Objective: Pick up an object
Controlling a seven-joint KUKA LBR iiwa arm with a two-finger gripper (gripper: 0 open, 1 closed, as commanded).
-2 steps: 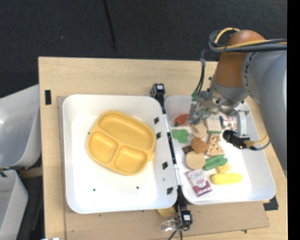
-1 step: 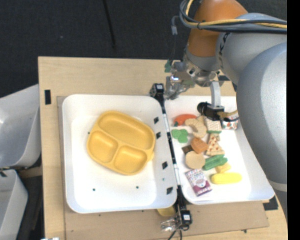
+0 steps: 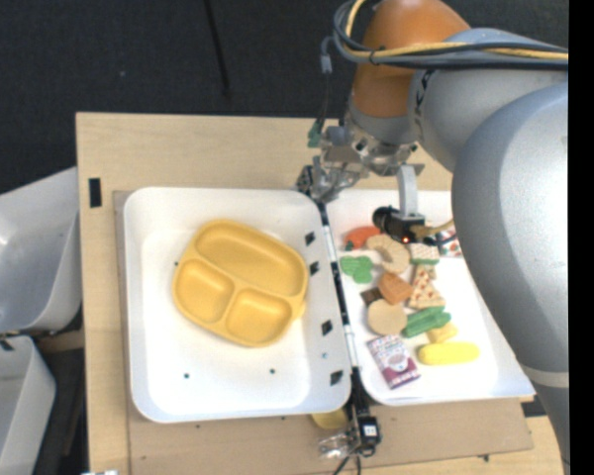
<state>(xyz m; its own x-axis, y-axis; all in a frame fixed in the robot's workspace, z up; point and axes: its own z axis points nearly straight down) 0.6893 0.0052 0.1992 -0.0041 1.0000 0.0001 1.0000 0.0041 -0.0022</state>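
Toy food pile below fingers

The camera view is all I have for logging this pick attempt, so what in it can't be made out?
- Claw: small and dark at the bins' far edge; open or shut is unclear.
- Right bin: its right side is covered by the arm.
- Toy food pile: pieces overlap, and the far ones lie in shadow.
- Pink packet: print too small to read.

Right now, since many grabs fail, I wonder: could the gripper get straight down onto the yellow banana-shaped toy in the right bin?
Probably yes. The yellow banana-shaped toy lies at the pile's near edge with nothing on top; the gripper hangs over the bins' far end.
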